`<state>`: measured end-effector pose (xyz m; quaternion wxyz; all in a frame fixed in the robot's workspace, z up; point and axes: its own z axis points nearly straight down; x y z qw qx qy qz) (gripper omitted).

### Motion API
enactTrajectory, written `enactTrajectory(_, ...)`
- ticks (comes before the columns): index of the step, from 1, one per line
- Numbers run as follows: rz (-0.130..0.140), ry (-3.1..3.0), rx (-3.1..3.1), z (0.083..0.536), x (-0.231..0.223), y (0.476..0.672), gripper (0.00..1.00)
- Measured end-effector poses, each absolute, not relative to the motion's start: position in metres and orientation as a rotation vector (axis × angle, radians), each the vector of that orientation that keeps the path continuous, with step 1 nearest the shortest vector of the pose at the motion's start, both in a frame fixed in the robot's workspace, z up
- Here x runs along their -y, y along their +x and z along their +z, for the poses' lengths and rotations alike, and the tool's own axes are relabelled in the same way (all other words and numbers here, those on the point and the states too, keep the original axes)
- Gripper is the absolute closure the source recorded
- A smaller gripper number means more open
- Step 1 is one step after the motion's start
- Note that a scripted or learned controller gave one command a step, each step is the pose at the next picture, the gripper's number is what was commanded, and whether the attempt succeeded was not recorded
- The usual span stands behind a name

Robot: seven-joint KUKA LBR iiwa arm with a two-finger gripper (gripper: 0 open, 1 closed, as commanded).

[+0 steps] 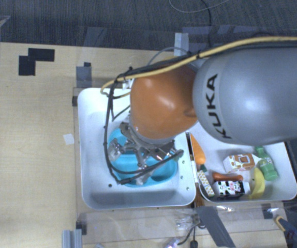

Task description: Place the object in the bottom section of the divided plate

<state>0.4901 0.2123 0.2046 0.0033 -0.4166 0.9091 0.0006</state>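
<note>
- Honestly, we can't tell the gripper's (140, 156) state or where the object is.
- It hangs over the blue divided plate (118, 137).
- The arm (252, 102) hides the sections, so a wrong-section drop seems likely.

Two white bins (94, 138), one blue plate (122, 161)

Bright even overhead light, glare on the grey arm (257, 87), soft shadows, slightly grainy
</note>
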Motion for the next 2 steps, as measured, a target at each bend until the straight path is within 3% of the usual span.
enactTrajectory(1, 0.003, -1.332, -2.836, 0.2800, -0.2214, 0.5090, 0.00)
enactTrajectory(2, 0.006, -1.330, -2.828, 0.2896, -0.2239, 0.5115, 1.00)
